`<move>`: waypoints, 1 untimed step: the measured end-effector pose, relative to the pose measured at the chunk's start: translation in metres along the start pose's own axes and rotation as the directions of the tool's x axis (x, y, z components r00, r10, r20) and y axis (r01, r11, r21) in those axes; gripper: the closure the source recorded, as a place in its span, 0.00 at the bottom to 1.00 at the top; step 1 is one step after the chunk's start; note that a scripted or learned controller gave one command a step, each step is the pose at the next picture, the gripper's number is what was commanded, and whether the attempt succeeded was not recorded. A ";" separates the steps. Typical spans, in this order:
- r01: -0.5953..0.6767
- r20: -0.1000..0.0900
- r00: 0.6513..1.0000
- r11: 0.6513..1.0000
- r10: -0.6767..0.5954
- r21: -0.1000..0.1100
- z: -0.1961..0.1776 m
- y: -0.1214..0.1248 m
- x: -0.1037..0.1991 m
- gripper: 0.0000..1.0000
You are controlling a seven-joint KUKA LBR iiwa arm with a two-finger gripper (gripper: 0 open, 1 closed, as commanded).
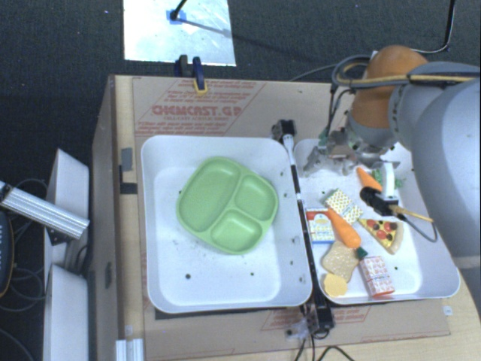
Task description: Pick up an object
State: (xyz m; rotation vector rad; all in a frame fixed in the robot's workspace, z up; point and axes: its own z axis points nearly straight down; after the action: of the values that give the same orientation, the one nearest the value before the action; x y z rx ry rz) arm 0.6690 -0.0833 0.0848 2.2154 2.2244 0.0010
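Two bins sit side by side on the bench. My claw (336, 155) hangs low over the far corner of the right bin (440, 277). I cannot tell how it is set. The toys lie nearer the camera than my claw. The closest is a small carrot (367, 178), just beside it, lying slantwise. A bigger carrot (344, 228) lies further down. The left bin (161, 277) holds a green plate (228, 204).

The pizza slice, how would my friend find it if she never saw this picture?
Look at the right bin, the one full of toy food. Near its right side, just right of the big carrot, lies the pizza slice. It is the only triangle there, yellow with red and dark dots on top.
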 end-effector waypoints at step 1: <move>0.000 0.000 1.000 1.000 0.000 0.000 0.000 0.000 0.000 0.00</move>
State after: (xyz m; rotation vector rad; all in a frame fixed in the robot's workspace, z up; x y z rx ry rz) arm 0.6690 -0.0832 0.0848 2.2154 2.2244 0.0009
